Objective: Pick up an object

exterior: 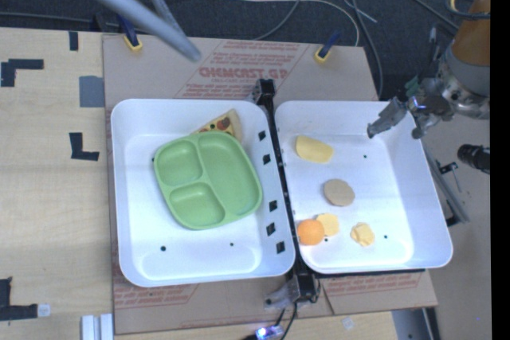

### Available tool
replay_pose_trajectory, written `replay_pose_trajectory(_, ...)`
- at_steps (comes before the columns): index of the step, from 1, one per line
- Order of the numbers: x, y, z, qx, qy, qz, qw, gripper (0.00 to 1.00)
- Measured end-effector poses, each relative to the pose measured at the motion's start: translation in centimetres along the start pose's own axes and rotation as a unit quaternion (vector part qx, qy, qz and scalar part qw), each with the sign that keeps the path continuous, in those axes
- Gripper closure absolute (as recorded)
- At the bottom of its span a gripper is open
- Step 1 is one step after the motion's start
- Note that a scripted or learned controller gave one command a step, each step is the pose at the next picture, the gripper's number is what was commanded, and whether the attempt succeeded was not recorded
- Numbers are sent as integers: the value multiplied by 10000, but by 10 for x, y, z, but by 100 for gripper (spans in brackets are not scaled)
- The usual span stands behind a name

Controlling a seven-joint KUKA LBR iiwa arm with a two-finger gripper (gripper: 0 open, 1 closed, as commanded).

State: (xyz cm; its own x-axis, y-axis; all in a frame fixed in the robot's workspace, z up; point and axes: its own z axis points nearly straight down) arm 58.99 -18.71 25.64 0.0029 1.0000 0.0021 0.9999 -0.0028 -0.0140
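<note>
Near edge, right bin (414,251): I see an orange ball (310,232) touching a small yellow piece (327,224), with another yellow lump (362,234) just beside them. Farther up — a tan round disc (339,193), then a yellow oblong piece (314,149) near the bin's upper left. Left bin (131,251): a green divided tray (208,178) lies at centre, covering part of a pizza-slice toy (221,124) at its upper edge. Upper right of the frame — my gripper (392,120) hangs over the right bin's far rim, nothing between its fingers; whether the jaws stand apart or closed I cannot tell
</note>
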Motion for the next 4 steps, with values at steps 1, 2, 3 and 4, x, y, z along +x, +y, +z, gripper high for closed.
replay_pose_trajectory(1, 1, 2, -8, -64, -12, -20, 10000, 0)
replay_pose_trajectory(2, 2, 2, 35, -44, -14, -20, 10000, 0)
replay_pose_trajectory(3, 9, -2, 90, -42, -12, -21, 10000, 0)
replay_pose_trajectory(4, 7, -10, 138, -44, -13, -18, 10000, 0)
